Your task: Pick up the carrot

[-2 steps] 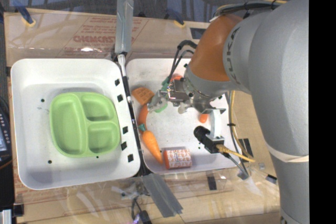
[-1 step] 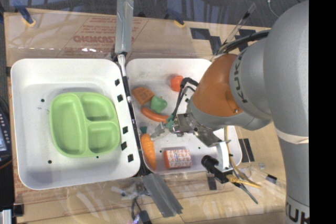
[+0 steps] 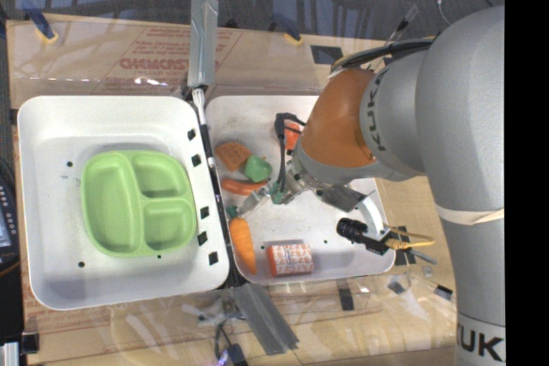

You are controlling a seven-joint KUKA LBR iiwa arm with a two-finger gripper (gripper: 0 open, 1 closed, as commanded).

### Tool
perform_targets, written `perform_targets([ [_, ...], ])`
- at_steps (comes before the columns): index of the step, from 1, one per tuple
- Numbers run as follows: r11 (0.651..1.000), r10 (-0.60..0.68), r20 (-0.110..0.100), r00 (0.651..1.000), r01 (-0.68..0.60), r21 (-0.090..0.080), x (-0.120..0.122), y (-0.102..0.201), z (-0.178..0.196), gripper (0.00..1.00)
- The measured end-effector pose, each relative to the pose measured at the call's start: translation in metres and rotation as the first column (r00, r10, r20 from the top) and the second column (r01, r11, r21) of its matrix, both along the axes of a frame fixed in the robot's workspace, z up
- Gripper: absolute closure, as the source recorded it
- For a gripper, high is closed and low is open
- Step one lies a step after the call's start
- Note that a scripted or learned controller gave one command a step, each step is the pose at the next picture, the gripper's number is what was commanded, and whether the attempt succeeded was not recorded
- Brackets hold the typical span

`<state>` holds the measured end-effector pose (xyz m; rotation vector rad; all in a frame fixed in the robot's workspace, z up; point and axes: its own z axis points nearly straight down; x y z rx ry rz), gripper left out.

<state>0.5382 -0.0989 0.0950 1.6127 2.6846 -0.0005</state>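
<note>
End effector (image 3: 273,195), finger state hidden, hangs in the right bin (image 3: 369,263), carrot (image 3: 243,243) lying just below-left.

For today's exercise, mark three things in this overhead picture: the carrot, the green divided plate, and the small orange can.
carrot (image 3: 243,244), camera view, middle of its orange body by the right bin's left wall.
green divided plate (image 3: 137,203), camera view, ridge between its compartments.
small orange can (image 3: 289,258), camera view, middle of its side.

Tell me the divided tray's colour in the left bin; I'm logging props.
Light green; the divided tray shows plainly in the camera view, lying in the white left bin.
</note>
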Motion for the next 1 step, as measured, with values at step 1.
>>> perform_targets([
  [1,0.934,0.356,-0.007,0.934,-0.356,0.004,0.0146,-0.0206,-0.0025,0.00],
])
